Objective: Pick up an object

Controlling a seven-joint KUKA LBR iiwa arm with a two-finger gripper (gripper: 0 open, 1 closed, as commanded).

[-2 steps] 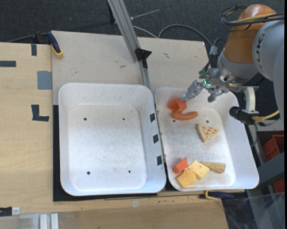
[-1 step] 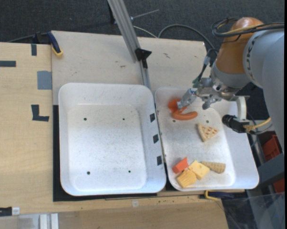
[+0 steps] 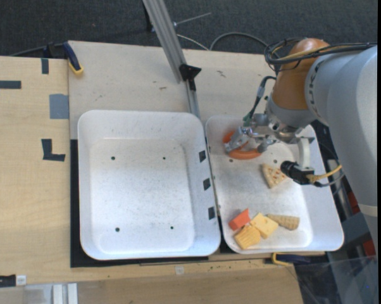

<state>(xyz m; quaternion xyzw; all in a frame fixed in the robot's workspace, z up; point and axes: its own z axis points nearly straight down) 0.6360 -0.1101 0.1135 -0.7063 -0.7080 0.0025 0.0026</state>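
Observation:
My gripper (image 3: 246,142) hangs low over the far left part of the right bin (image 3: 320,233), directly above an orange-red flat piece (image 3: 242,152) that lies on the bin floor. Its metal fingers (image 3: 235,142) reach down around the piece's top edge, and whether they grasp it is hidden. A tan wedge with dots (image 3: 274,175) lies just right of it. Near the bin's front sit an orange-red chunk (image 3: 239,218), two yellow blocks (image 3: 255,230) and a tan cone-like piece (image 3: 286,221).
The left bin (image 3: 89,189) stands beside the right one, with black clips (image 3: 206,183) along their shared rim. A slanted metal pole (image 3: 168,33) rises behind the bins. The grey arm (image 3: 349,113) covers the right side.

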